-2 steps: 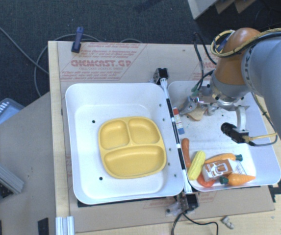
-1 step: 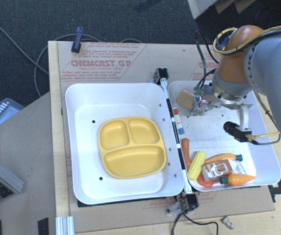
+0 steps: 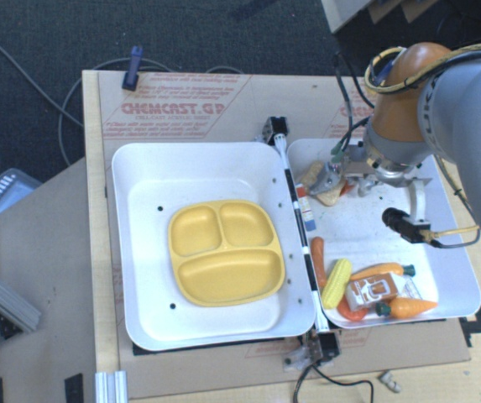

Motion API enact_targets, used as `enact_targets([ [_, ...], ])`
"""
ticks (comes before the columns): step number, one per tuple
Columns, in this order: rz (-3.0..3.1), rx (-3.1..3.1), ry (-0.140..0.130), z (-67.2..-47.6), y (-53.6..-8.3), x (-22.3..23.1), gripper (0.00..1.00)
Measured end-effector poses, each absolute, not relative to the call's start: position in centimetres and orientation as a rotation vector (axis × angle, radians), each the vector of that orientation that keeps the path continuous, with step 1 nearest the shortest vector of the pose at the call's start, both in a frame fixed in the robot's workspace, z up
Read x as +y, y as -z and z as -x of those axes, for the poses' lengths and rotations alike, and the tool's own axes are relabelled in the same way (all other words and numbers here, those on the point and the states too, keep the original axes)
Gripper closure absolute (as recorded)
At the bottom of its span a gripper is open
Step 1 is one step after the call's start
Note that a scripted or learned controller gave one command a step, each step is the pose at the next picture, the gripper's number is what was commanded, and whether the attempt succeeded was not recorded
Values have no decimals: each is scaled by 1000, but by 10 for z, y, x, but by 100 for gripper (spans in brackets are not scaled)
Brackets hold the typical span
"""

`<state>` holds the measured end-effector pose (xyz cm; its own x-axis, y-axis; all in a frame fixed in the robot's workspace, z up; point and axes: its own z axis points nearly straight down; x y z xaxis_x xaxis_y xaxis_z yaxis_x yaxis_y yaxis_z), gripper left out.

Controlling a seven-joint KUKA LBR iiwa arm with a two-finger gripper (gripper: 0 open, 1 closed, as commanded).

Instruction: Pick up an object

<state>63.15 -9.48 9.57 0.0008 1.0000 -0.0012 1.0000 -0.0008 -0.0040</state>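
Camera view: our claw (image 3: 341,175) hangs low over a tan object (image 3: 322,185) in the right bin (image 3: 462,288); we cannot tell its state. We should center before closing.

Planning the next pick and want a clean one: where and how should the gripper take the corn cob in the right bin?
Grip the corn cob across its middle, from above. It lies flat and slanted, with its long sides mostly free; the packet crowds its lower right.
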Motion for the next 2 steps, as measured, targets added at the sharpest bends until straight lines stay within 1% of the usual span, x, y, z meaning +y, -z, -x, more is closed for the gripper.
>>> enact_targets([
  [1, 2221, -2223, 0, -667, -85, -92, 0],
  [2, 2223, -2226, 2, -667, -95, -92, 100],
])
